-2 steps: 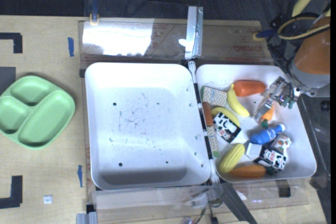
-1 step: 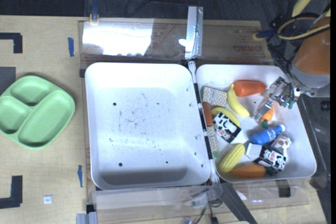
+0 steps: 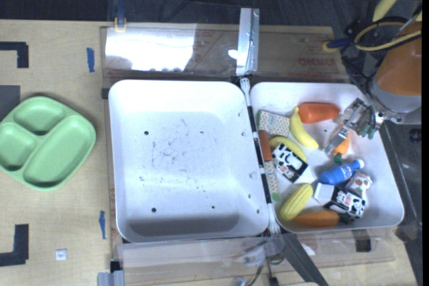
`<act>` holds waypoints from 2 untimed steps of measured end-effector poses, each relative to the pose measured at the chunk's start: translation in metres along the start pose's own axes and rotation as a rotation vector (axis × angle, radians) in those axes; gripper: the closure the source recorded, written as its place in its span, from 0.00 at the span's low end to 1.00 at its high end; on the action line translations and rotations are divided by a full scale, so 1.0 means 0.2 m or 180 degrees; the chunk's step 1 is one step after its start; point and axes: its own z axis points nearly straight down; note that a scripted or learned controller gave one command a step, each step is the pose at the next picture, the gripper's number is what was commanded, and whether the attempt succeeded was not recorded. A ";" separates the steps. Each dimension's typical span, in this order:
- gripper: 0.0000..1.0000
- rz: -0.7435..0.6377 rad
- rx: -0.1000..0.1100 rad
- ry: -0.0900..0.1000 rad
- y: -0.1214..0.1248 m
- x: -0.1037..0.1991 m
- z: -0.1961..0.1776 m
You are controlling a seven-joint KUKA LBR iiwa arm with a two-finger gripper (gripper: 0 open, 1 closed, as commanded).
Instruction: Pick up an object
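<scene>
Two white bins sit side by side on the wooden tabletop (image 3: 60, 37); the left bin (image 3: 177, 157) shows only bare, scuffed floor; the right bin (image 3: 392, 204) is crowded; off to the far left rests a green divided plate (image 3: 43, 141), well apart from the action. In the right bin, a banana (image 3: 303, 128) lies next to an orange carrot-like piece (image 3: 319, 112) at the top; a black-and-white patterned block (image 3: 289, 163) sits beside the middle wall; a blue bottle (image 3: 338, 173) lies at the centre; lower down, a yellow corn cob (image 3: 296, 201) rests against another orange piece (image 3: 318, 218), with a second black-and-white patterned item (image 3: 350, 201) just beside them. The end effector (image 3: 340, 132) reaches in from the right, fingers pointing down-left over a small orange object (image 3: 342, 144) just above the blue bottle; whether the fingers are parted or closed, I cannot tell; the banana lies near, to its left.
</scene>
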 end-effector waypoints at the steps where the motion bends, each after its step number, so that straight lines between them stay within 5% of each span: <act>1: 0.00 0.0000 0.0002 0.0001 0.00 0.00 0.00; 2: 0.00 0.0001 0.0002 0.0001 0.00 0.00 0.00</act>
